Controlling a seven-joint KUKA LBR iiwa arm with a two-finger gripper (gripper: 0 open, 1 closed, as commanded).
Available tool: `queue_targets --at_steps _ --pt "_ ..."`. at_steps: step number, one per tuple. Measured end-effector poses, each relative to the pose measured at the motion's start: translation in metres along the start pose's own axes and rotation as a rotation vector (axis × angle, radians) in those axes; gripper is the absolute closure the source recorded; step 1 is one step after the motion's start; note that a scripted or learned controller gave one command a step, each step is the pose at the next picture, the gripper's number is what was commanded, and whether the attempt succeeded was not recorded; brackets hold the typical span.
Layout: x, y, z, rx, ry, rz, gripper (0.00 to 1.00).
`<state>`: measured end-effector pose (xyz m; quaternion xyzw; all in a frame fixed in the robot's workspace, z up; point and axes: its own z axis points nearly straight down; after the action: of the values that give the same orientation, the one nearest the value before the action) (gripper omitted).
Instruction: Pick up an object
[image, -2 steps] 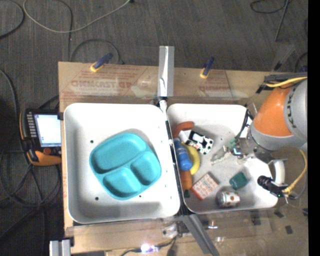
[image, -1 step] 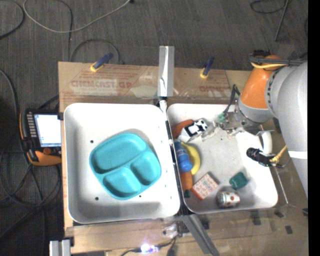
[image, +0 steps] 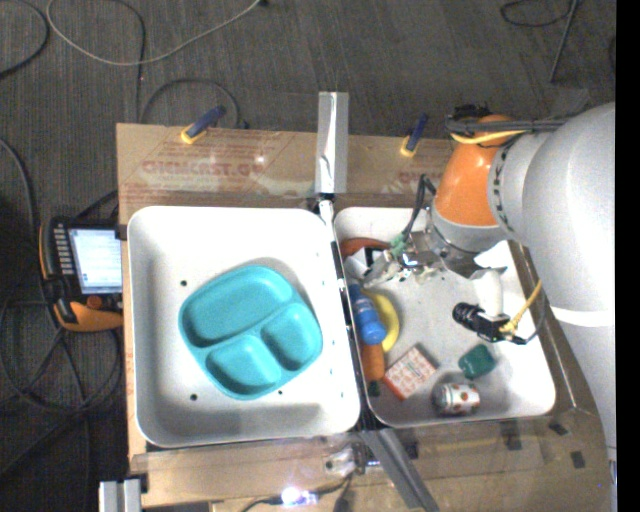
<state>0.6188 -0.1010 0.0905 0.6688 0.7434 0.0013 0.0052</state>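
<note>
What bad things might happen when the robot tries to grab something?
1. The end effector sits low by the right bin's crowded left side, so it may bump the blue bottle or yellow thing.
2. The can is round and may roll away.

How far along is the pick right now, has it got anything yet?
Nothing looks picked yet. The claw is low in the right bin, near its upper left corner; I cannot tell whether it grips anything. The blue bottle, patterned box, can and green block lie in the bin. Grasp and lift remain.
</note>
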Motion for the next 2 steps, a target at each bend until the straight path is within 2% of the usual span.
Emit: queue_targets --at_steps 1,2 --pt "-0.0097 -0.004 -0.0097 0.008 -0.008 0.01 1.0" --pt "-0.0065 -0.0021 -0.01 0.004 -0.007 0.007 0.0"
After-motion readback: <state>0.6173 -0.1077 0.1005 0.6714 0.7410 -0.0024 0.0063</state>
